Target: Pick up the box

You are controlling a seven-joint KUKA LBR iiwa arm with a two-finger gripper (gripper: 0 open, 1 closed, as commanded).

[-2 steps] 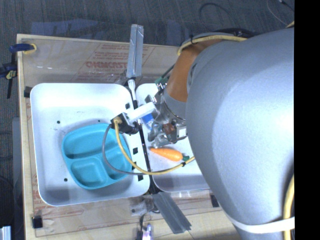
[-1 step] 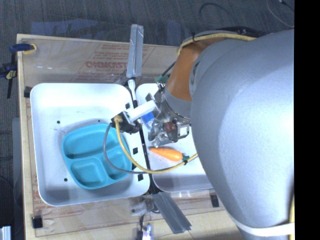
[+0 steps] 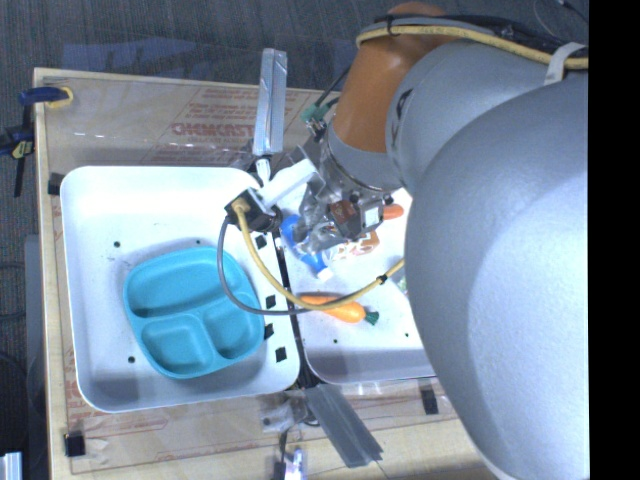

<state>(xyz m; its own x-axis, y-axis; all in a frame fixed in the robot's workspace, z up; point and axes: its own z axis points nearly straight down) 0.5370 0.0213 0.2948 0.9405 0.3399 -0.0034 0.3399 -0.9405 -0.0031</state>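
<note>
Nearest the camera, my grey arm [image 3: 500, 268] bulks over the right bin [image 3: 350, 368], smooth and rounded, with the orange band [image 3: 365, 98] glossy above the wrist. One blue tray [image 3: 195, 311] with three compartments lies in the left bin [image 3: 90, 268], moulded plastic, tilted toward the divider. One orange carrot [image 3: 340, 311] with a green tip lies in the right bin, under a yellow cable [image 3: 250, 258]. Just beyond it, my gripper [image 3: 325, 230] hangs low over the box [image 3: 362, 245], a white carton with red print too small to read; a blue thing sits beside it. Whether I am spread or pinching, I cannot tell. Farther off, faded red lettering on the bench [image 3: 150, 118] is illegible.
</note>
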